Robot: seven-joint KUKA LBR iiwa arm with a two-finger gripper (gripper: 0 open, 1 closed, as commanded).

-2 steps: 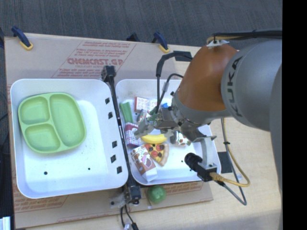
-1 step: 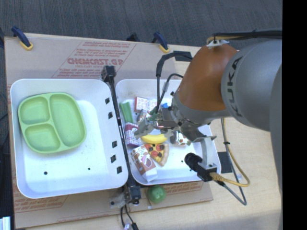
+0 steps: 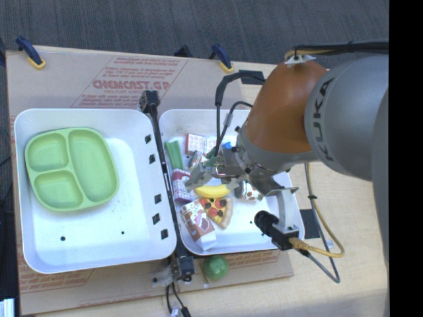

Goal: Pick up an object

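White plastic bins sit side by side on a cardboard sheet (image 3: pixel 132 78) laid over the surface. In the left bin (image 3: pixel 92 243) lies a pale green divided plate (image 3: pixel 71 169), with three compartments, resting toward the bin's upper left corner. The right bin (image 3: pixel 231 240) holds a heap of small toy foods: a green stick-shaped piece (image 3: pixel 174 154) near its left wall, a small red and white box (image 3: pixel 197 142) beside that, a yellow banana (image 3: pixel 212 191) in the middle, a pizza slice (image 3: pixel 219 210) just below the banana, and a red and white carton (image 3: pixel 197 222) lying tilted at the lower left of the heap. A green ball-like item (image 3: pixel 215 267) rests outside the bins, on the cardboard just below the right bin's front edge. The grey arm with its orange band (image 3: pixel 287 114) reaches over the right bin, and the gripper (image 3: pixel 215 172) hangs low over the heap, just above the banana; whether it is open, closed or gripping anything cannot be told from this angle. Blue and yellow clamps (image 3: pixel 32 53) pin the cardboard's back edge.
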